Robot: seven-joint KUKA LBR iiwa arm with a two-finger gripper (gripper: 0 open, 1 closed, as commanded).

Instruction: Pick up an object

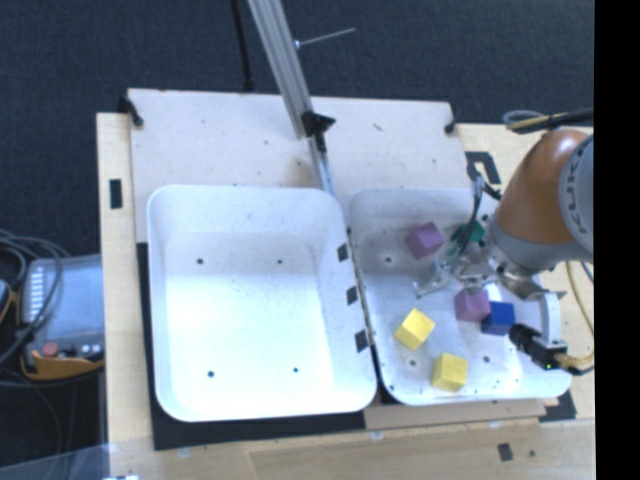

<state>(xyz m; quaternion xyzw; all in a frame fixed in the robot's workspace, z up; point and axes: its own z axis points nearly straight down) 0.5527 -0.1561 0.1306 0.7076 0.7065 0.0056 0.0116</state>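
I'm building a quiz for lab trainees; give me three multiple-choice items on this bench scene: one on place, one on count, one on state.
1. Where do the small cubes lie?
A. left bin
B. right bin
C. bare bench

2. How many yellow foam cubes are there?
A. one
B. two
C. four

3. How does the grey arm with the orange band stand?
A. low over the right bin
B. over the left bin
C. beyond the bench

Key: 1 B, the cubes sit in the right white bin; 2 B, one yellow cube and another; 3 A, the arm hangs over the purple cube and blue cube.
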